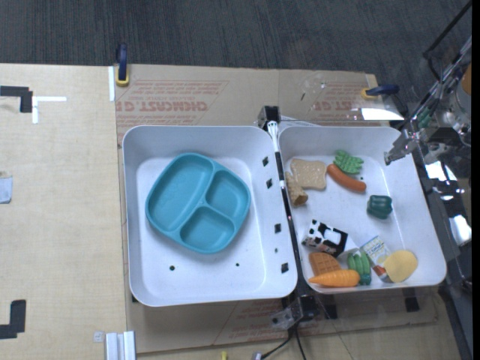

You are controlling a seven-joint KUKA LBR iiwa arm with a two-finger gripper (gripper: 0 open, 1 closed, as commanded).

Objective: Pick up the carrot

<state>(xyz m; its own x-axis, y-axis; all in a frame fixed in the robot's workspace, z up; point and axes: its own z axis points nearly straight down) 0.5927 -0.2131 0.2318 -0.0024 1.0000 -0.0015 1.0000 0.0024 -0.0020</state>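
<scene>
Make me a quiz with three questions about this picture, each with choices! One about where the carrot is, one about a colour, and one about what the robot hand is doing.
1. Where does the orange toy carrot lie?
A. On the blue plate
B. In the right white bin, near its front edge
C. On the wooden bench

2. What colour is the plastic plate with three sections in the left white bin?
A. Light blue
B. Red
C. Yellow

3. What is the state of the robot's gripper?
A. It holds the carrot
B. It rests on the blue plate
C. It hangs at the far right rim of the right white bin, away from the carrot

Answers:
1 B: the carrot lies along the front wall, beside the green toy.
2 A: the plate is light blue.
3 C: the gripper is at the rim, and the carrot lies untouched far across the bin.
</scene>
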